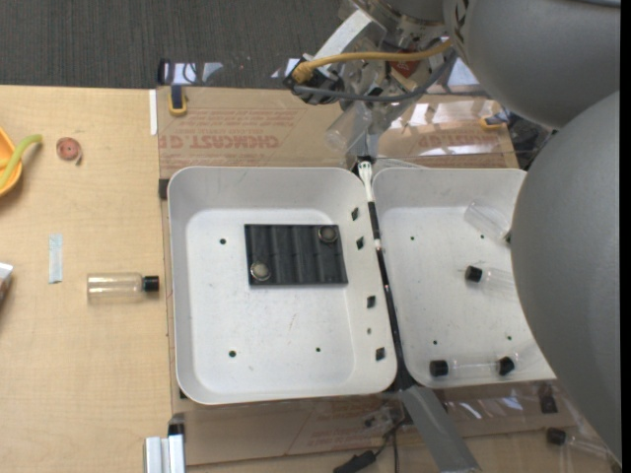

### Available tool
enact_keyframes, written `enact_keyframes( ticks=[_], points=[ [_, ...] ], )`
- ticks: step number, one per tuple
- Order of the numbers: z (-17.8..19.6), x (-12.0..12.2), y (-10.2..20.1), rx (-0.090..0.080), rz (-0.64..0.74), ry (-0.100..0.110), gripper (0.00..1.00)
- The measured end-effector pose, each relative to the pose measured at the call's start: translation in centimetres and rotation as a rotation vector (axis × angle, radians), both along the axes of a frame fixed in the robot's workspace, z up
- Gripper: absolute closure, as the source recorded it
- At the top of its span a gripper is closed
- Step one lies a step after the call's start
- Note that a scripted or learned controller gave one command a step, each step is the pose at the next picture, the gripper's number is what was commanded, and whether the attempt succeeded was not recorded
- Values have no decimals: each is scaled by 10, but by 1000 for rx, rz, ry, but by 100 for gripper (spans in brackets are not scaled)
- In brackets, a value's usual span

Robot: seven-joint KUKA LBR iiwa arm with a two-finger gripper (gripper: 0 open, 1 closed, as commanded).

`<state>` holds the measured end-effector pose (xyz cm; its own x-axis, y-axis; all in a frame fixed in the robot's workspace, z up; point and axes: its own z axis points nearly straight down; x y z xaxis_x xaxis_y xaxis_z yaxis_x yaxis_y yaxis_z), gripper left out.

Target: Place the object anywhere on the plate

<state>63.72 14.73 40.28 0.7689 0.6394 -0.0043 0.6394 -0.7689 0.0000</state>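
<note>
A dark grooved plate (296, 255) lies flat in the left bin (197, 294). Two small round metal pieces rest on it, one at its near left corner (260, 271) and one at its far right corner (327, 234). In the right bin (434, 215) lie several clear vials with black caps: one in the middle (474, 275), two along the near wall (439, 368) (506, 366), and a clear one further back (485, 219). My gripper (361, 131) hangs above the far rim where the two bins meet, apart from all of these.
The grey arm (572, 215) covers the right bin's right side. On the wooden bench to the left lie a clear vial with a black cap (122, 285), a small red disc (67, 148), a grey strip (55, 259) and an orange object (8, 162) at the edge.
</note>
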Motion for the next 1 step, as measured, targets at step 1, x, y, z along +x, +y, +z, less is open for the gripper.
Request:
enact_keyframes(
  ticks=[1],
  points=[
    [-76, -113, 44, -1, 69, 3, 100]
  ],
)
